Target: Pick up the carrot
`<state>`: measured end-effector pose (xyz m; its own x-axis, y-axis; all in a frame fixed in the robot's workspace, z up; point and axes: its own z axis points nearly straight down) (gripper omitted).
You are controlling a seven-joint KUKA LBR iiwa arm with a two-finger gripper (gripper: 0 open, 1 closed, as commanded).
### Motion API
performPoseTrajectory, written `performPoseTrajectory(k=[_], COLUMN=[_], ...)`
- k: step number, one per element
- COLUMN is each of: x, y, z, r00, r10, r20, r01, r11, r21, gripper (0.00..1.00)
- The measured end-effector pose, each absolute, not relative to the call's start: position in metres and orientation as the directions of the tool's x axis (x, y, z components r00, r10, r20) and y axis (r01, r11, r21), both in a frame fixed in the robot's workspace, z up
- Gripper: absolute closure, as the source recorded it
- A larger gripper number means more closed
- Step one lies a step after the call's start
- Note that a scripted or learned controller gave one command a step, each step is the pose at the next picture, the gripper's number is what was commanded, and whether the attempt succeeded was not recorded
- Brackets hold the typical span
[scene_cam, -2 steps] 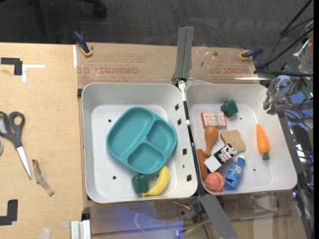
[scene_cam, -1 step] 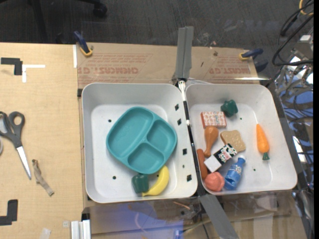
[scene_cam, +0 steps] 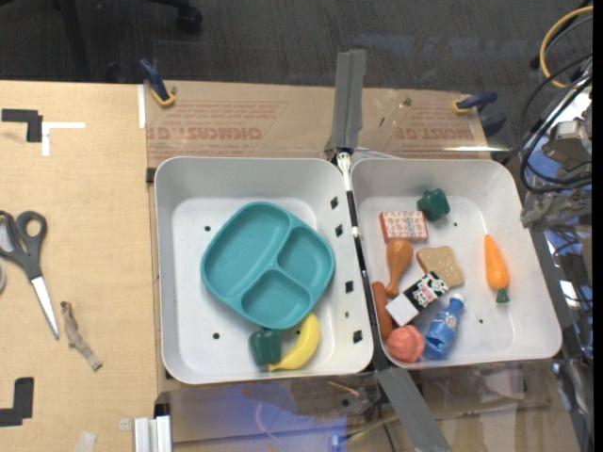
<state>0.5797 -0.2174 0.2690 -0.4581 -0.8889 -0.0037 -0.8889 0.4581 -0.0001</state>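
Carrot (scene_cam: 496, 264) lies in the right bin (scene_cam: 509, 191), near that bin's right wall, orange body upright in the view with its green tip toward the near edge. It sits apart from the rest: a slice of bread (scene_cam: 441, 265), a drumstick (scene_cam: 398, 260), a small carton with black patches (scene_cam: 425, 293), a blue bottle (scene_cam: 443, 328) and a pink ball (scene_cam: 406, 344) cluster to its left. How the jaws stand relative to it cannot be told. The left bin (scene_cam: 179, 252) holds a teal divided plate (scene_cam: 268, 265), a banana (scene_cam: 300, 344) and a green pepper (scene_cam: 265, 347).
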Motion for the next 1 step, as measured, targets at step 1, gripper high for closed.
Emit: performPoseTrajectory(k=[1], x=[0.6276], y=[-0.1815], z=[0.2915], r00=[-0.106], r10=[-0.994], r20=[-0.004], r01=[-0.994], r11=[0.106], r21=[-0.004], gripper=[1.00])
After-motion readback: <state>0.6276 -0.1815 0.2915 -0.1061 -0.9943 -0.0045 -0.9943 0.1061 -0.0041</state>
